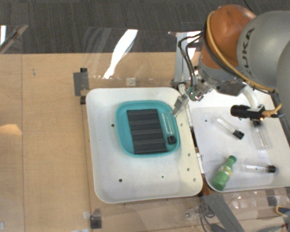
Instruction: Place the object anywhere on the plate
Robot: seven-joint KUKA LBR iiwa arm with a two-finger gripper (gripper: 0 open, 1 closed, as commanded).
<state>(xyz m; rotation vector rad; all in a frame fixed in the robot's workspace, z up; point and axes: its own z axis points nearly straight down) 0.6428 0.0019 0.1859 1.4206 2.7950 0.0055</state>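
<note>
A teal plate [124, 139] with a dark ridged insert [146, 131] lies in the left bin [140, 183]. A clear tube with a black cap [169, 129] lies on the plate's right side, its cap pointing toward the near edge. My gripper [178, 107] reaches down from the grey and orange arm [238, 37] over the divide between the bins. Its tips hang just above the tube's far end, at the plate's upper right corner. No object shows between the tips.
The right bin [288, 177] holds a green bottle [224, 173] near its front left, two capped tubes [230, 128] [258, 168], a clear tube [261, 138] and a black part with cable [247, 112]. Bare white floor surrounds the plate.
</note>
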